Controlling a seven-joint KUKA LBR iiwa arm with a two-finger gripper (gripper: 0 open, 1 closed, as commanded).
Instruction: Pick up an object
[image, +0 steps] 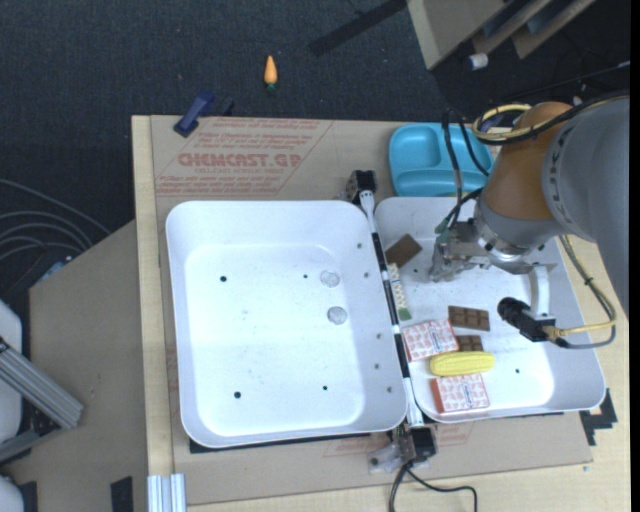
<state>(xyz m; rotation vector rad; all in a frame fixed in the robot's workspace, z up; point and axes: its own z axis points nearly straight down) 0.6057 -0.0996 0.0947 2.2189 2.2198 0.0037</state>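
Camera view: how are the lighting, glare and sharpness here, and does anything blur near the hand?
Camera view: even, soft light; the left bin looks bright with little detail but no hard glare; the corn cob and brown tile in the right bin read fairly clearly; the hand is small and soft-edged, its shape hard to resolve.

Light is even and fairly bright, coming from above. The left bin (270, 320) glares almost featureless white, its inner floor washed out. Shadows are soft and short, darkest under the arm (560, 170) over the right bin (575, 380). The whole picture is slightly soft and grainy; the dark floor (80, 90) shows noise.
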